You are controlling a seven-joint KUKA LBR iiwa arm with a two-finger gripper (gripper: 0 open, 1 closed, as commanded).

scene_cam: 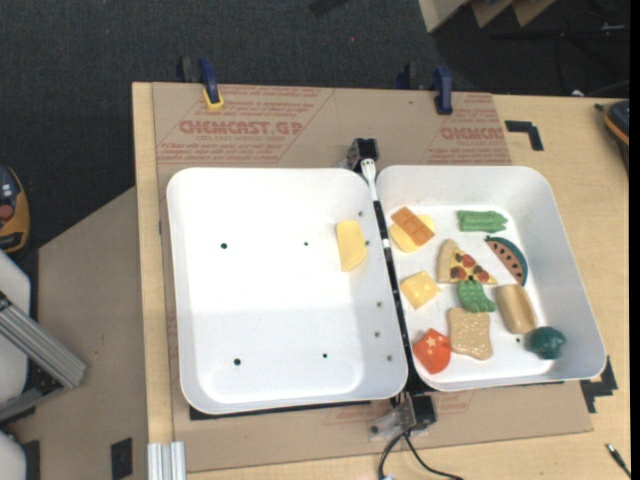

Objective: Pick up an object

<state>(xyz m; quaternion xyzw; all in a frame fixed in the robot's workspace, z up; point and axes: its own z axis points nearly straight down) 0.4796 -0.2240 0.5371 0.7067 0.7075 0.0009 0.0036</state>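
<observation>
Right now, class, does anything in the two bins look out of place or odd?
One yellow piece lies alone in the left bin, near its right wall, while all the other toy food pieces crowd together in the right bin. Nothing looks spilled or broken.

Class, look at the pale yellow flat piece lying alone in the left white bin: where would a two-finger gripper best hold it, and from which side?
Grip the pale yellow flat piece across its narrow width, near the middle, coming straight down from above. It lies flat and elongated, long axis roughly towards and away from the camera, so the short sides probably suit the fingers. The left white bin's right wall is close, so that finger needs care.
</observation>
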